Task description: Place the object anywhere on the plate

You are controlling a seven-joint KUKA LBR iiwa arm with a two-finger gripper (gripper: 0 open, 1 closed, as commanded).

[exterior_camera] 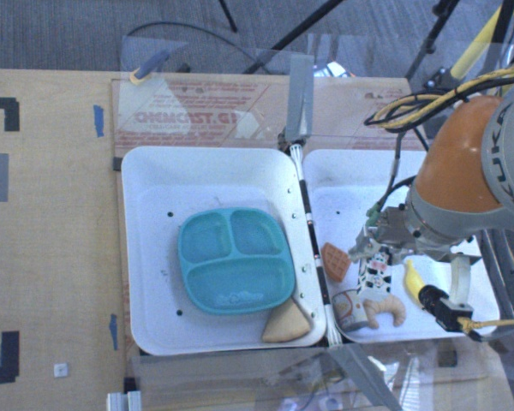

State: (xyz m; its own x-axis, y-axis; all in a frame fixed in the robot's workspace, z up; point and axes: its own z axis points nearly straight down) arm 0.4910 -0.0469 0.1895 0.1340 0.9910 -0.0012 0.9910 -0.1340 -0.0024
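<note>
In the near corner of the left bin (146, 229), a pale wedge (286, 324) lies just beside the plate (236, 268) but not on it. Across the divider, at the near edge of the right bin (347, 191), a tan croissant (386, 310) lies just beside a small greyish tin (351, 308).

A little farther in, a black-and-white cow toy (377, 275) sits directly under the claw (373, 242). A brown waffle (335, 262) lies on its divider side and a yellow piece (413, 276) on the other. The claw hangs low over the right bin, its tip at the toy's top. Whether it is released, clenched or grasping the toy cannot be told from this angle.

The teal plate rests mid-bin on the left, all three of its compartments bare. Behind the claw, the arm (458, 178), grey with an orange band, reaches in from the right. Beyond both bins a clear sheet (188, 118) with red lettering lies on the counter (51, 229).

On this showing the task appears to be at its opening stage, with nothing delivered to the plate. The cow toy looks the likeliest pick, given where the claw hangs. A firm hold is left to make. After that come a lift clear of the bin wall, a carry across the divider, and a set-down anywhere on the plate.
</note>
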